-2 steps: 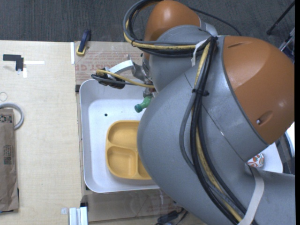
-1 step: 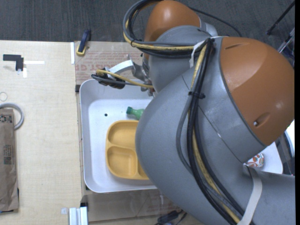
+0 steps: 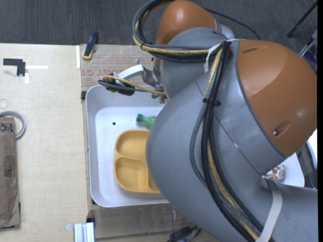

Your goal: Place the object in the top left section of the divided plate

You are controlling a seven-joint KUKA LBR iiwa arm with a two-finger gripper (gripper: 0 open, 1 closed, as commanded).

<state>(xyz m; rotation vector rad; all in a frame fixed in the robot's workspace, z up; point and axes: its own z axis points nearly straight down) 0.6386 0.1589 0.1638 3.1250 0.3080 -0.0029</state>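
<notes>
A yellow divided plate [image 3: 130, 161] lies in the white bin [image 3: 99, 135], its right part hidden under the arm. A small green object [image 3: 145, 119] rests on the bin floor just above the plate, half covered by the arm. The big grey arm [image 3: 227, 135] with orange bands spans the right of the view and hides the gripper.
A light wooden bench top [image 3: 40, 135] lies left of the bin, with a brown paper bag [image 3: 9, 170] at its left edge. A blue-handled tool [image 3: 91, 45] rests at the bench's top. Black and yellow cables [image 3: 121, 84] hang over the bin's upper rim.
</notes>
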